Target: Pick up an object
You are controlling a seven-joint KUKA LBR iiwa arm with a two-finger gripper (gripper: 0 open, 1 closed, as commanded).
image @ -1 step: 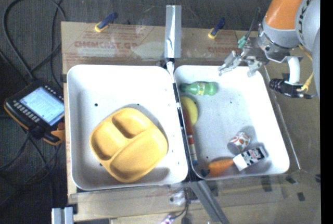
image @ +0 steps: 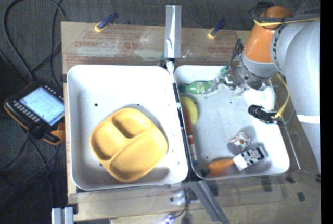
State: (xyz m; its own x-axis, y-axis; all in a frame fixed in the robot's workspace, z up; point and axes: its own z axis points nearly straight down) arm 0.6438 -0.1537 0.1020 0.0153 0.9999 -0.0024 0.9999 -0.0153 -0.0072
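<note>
carrot [image: 220,166] down front aside, the gripper [image: 227,82] hovers by the green bottle [image: 196,87], can't tell its state; bottle's probably light, slick plastic, so pinch mid-body.

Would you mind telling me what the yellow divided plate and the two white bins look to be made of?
The plate looks like moulded plastic: one even yellow, rounded edges, a soft sheen, two compartments pressed in. The left bin and right bin seem to be thin white plastic or enamelled metal, smooth with rounded corners; the look leaves that open.
</note>
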